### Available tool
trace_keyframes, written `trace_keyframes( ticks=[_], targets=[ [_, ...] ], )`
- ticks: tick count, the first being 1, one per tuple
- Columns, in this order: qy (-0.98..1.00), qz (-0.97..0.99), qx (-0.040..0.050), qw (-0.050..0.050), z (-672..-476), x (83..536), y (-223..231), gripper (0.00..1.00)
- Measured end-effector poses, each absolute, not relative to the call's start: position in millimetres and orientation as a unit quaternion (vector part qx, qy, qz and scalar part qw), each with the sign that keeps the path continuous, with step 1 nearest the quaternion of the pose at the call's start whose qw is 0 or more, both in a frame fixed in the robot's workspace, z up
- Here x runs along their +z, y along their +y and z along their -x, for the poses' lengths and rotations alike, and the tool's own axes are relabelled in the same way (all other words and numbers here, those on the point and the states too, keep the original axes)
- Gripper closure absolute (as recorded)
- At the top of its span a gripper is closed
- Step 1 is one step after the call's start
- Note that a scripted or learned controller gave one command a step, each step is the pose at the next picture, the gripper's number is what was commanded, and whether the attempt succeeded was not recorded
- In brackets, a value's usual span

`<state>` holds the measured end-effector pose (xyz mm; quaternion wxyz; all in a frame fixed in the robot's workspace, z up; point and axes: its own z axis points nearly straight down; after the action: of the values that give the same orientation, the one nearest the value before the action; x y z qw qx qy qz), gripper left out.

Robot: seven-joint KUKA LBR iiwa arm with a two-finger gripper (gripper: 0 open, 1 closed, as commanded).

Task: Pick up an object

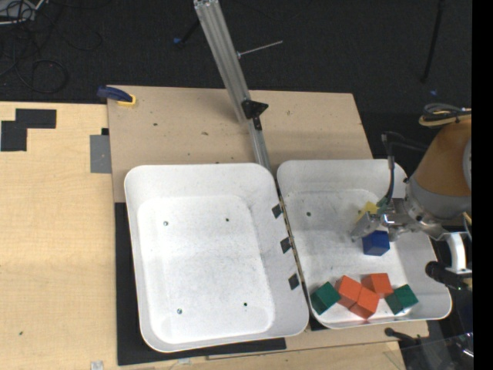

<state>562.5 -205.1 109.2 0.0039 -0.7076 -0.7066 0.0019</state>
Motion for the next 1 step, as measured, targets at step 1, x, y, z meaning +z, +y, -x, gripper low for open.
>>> trace_keyframes(
  ticks=[1],
  targets=[
    [-0.706, 0.708, 0.0003, 0.001, -563.1, 91.6, -204.6, 0.0]
  ],
)
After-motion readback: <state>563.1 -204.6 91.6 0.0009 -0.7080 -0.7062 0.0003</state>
